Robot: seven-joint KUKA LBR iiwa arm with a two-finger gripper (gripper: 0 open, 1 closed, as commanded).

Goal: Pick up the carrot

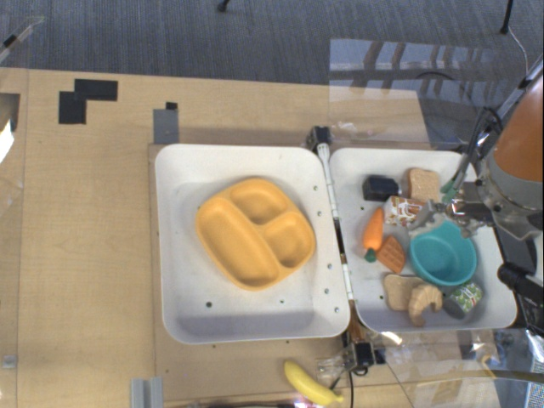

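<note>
I count two white bins: the left bin (170, 313) and the right bin (357, 177). One yellow divided plate (255, 232), with three compartments. One carrot (373, 230). One teal bowl (442, 258). One black block (380, 187). One orange waffle-like piece (392, 253). I make out three bread-like pieces: one toast slice (422, 184) at the far side, two more (412, 294) near the front. One small green patterned item (466, 297), kind unclear. On the surface (76, 253), one banana (310, 384).

My view is bright and evenly lit; soft shadows pool inside the left bin (246, 330), and glare streaks the clear panels, lower right
</note>
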